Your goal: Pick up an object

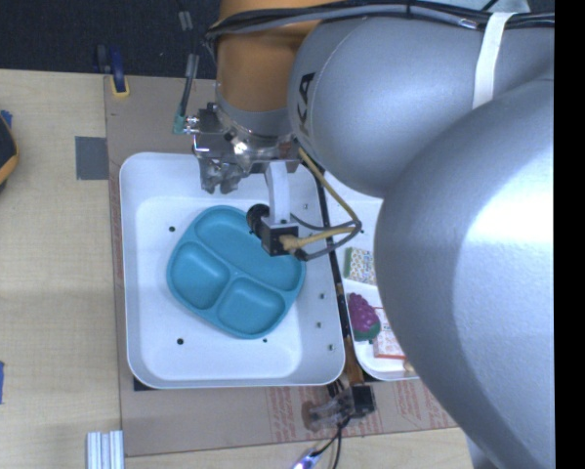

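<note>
One blue divided plate (233, 279) in the left bin (146, 262).
Its three compartments lie centred in the bin; the gripper (224, 169) hangs at the far edge, its jaw state impossible to tell. The right bin (362, 360) holds one purple item (363, 313).

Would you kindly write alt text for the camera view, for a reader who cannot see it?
A grey robot arm reaches from the right over a white bin holding a blue divided plate, its gripper above the plate's far edge. A second bin to the right holds a purple item.
</note>
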Robot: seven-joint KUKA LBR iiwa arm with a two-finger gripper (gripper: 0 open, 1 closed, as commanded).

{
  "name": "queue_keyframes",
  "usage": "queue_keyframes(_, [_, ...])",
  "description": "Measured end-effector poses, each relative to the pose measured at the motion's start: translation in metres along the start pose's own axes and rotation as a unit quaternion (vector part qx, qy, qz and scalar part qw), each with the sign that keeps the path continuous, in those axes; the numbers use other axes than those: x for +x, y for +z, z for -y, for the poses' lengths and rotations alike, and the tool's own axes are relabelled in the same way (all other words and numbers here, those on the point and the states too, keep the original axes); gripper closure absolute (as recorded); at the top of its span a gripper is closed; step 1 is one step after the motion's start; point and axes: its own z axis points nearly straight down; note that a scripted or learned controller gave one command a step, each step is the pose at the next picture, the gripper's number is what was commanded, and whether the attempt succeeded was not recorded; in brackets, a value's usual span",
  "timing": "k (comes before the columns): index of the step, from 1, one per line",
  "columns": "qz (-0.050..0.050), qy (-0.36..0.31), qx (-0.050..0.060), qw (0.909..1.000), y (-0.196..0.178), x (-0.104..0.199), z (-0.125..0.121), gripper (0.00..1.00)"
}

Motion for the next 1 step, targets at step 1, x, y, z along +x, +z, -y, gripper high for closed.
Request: queue_keyframes(1, [0.000, 0.000, 0.000, 1.0000, 0.0004, 0.0000, 0.0002, 0.00])
